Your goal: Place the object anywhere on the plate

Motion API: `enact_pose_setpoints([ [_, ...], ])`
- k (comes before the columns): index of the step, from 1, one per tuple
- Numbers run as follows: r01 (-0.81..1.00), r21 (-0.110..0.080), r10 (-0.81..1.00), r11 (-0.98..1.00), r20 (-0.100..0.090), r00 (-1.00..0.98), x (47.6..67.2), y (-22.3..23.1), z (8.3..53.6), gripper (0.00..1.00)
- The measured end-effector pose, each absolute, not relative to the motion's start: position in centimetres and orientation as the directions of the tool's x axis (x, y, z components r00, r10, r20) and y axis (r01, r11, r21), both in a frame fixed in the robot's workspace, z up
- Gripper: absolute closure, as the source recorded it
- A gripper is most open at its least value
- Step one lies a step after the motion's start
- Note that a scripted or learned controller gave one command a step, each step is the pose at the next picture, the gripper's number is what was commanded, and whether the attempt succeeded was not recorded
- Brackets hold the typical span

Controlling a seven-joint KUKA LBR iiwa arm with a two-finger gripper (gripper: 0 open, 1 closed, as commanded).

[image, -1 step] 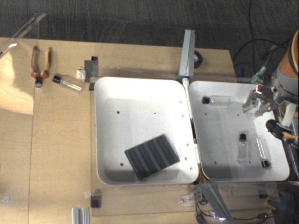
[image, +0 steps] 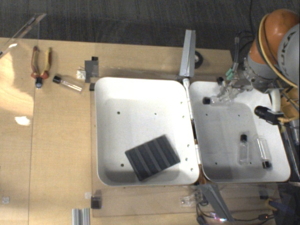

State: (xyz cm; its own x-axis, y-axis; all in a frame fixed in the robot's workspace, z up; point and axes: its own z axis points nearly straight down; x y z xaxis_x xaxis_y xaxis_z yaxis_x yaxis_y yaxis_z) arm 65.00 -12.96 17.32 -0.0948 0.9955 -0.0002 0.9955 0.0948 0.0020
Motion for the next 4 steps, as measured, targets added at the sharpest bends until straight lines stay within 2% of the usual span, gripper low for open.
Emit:
enact_pose_setpoints([
  [1,0.999,0.005,0.999,0.050,-0.001,-0.050,66.7,-8.5,21.5,1.00],
  [2,0.999,0.005,0.999,-0.036,0.001,0.036,63.9,1.4,23.2,1.00],
  [3,0.990,0.002,0.990,0.138,0.000,-0.138,63.5,8.6,18.5,1.00],
  [4,0.921,0.005,0.921,0.391,0.000,-0.391,60.0,15.3,14.2,1.00],
])
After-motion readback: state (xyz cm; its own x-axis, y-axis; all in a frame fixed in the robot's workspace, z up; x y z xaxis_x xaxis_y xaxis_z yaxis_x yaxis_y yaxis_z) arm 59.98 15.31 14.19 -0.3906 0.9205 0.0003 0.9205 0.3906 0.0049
